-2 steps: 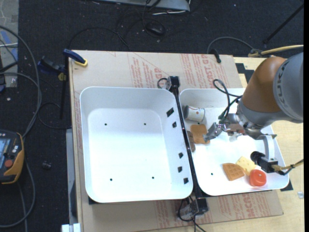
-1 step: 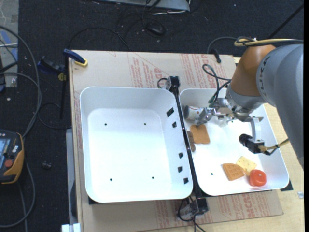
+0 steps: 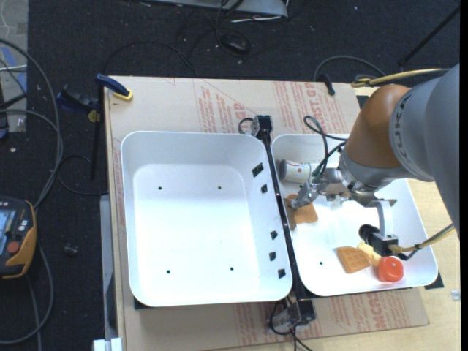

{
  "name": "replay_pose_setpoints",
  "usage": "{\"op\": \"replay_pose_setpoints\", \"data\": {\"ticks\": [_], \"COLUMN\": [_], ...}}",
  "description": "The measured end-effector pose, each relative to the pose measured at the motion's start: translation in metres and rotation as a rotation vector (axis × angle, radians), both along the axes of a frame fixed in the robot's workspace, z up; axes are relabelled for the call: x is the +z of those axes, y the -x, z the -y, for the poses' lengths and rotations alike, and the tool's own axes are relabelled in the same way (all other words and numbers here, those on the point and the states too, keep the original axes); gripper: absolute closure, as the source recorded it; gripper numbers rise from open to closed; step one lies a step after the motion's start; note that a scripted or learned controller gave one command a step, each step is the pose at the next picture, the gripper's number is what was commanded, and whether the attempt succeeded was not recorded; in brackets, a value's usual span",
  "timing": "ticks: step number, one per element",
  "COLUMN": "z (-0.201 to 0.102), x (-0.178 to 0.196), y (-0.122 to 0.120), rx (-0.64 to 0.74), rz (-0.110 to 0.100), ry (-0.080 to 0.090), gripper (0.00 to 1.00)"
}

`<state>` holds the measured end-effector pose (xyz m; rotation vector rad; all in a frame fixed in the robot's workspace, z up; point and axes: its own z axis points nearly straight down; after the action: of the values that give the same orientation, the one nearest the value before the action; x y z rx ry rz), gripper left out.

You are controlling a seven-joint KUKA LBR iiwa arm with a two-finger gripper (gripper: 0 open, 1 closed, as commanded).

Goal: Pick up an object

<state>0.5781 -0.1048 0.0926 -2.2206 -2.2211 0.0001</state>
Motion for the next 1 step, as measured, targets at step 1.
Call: {"op": "replay_pose_setpoints", "data": {"ticks": [1], "z": [-0.0096], "x": [0.0006], "y": [0.0408], "rx": [-0.003], "rz": [0.001], "ry": [0.002], "gripper": [0.0]}}
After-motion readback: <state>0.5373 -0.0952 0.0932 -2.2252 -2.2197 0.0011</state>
